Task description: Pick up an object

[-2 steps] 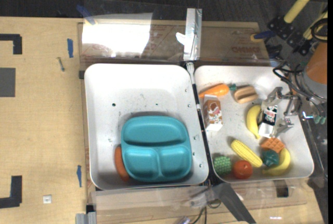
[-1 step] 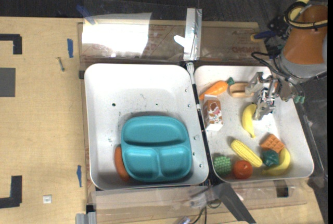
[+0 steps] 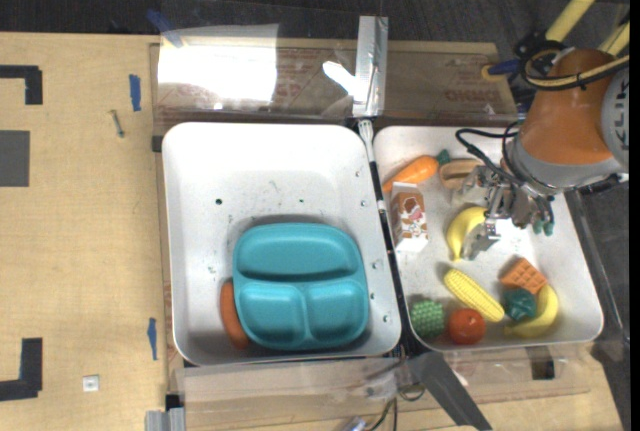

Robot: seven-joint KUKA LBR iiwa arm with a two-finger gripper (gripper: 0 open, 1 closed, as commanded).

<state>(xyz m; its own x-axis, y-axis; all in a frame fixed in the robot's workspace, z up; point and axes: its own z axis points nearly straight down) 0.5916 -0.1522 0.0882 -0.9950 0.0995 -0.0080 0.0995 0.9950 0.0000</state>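
The tool hung low in the right bin, right beside a yellow banana. I could not tell if it was open or closed. A teal tray lay in the left bin.

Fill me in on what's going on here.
The grey arm's gripper is down in the right white bin, just above a yellow toy banana. It holds nothing visible. Toy corn, a carrot and a tomato lie around. The left bin holds a teal divided tray.
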